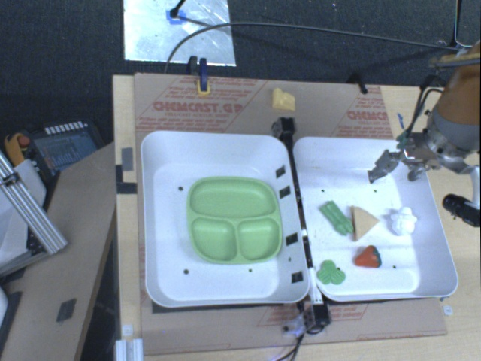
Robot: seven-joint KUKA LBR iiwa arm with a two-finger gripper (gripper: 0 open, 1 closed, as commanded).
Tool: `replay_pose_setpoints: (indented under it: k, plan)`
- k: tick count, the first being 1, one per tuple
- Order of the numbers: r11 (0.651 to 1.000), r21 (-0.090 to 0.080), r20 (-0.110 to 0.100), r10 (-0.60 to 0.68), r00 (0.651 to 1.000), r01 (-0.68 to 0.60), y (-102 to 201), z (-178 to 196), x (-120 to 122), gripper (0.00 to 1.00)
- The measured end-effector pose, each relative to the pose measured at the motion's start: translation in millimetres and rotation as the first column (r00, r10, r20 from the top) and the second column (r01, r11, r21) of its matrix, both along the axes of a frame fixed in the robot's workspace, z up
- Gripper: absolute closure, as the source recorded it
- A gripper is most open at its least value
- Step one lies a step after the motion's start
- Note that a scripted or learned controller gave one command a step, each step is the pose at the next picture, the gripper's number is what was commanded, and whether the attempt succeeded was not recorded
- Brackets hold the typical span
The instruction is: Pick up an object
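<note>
The right bin (323, 156) holds several small objects: a green ridged piece (336, 218), a tan wedge (364, 222), a small white figure (403, 220), a red strawberry-like piece (367, 257) and a green leafy piece (331, 274). My gripper (397, 168) hangs over the upper right part of this bin, above and apart from the objects. Its two dark fingers are spread, with nothing between them. The arm comes in from the right edge.
A green three-compartment plate (231, 219) lies in the left bin (161, 164). A yellow block (283, 99) rests on the cardboard behind the bins. A yellow-and-blue clamp (202, 75) sits at the back. Cables run across the dark floor beyond.
</note>
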State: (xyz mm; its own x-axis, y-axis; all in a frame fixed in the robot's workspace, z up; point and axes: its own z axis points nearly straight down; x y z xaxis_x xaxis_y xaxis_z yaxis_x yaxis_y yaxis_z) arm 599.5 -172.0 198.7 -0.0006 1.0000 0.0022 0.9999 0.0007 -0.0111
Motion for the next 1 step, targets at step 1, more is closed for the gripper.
replay_pose_setpoints:
  k: [1]
  plan:
    - [1.000,-0.003,0.013,0.003,1.000,-0.003,0.4,7.2,3.1,0.00]
